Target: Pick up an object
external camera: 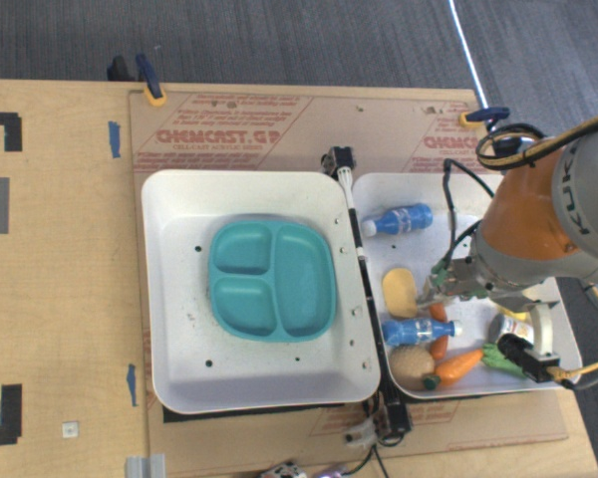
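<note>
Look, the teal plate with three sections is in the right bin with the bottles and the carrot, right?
Not quite. The camera view shows the teal plate lying alone in the left bin. The two blue bottles and the carrot are in the right bin, where the gripper is reaching.

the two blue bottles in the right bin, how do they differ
The upper bottle lies near the bin's far wall, apart from other things; the lower bottle lies lower in the bin, crowded among the yellow piece, the carrot and the arm's wrist. The upper bottle tilts slightly up to the right; the lower lies about level. Both are blue, on their sides, in the right bin.
</note>
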`<move>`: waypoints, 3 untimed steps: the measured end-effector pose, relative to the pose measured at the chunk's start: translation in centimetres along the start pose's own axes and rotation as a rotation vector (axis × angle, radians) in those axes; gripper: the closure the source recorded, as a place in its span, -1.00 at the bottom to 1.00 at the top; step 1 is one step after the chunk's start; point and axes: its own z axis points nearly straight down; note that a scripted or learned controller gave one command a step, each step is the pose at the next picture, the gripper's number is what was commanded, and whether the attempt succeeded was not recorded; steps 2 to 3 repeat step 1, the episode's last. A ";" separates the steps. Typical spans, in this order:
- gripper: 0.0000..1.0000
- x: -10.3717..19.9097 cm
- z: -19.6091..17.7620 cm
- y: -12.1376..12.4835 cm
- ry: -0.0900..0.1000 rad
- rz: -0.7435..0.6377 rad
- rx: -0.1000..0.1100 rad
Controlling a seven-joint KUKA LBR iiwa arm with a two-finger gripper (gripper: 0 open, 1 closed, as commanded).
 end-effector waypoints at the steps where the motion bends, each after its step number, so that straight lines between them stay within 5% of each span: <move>1: 1.00 3.8 -13.3 3.8 0.002 0.168 0.007; 3: 1.00 3.8 -13.3 3.8 0.002 0.168 0.007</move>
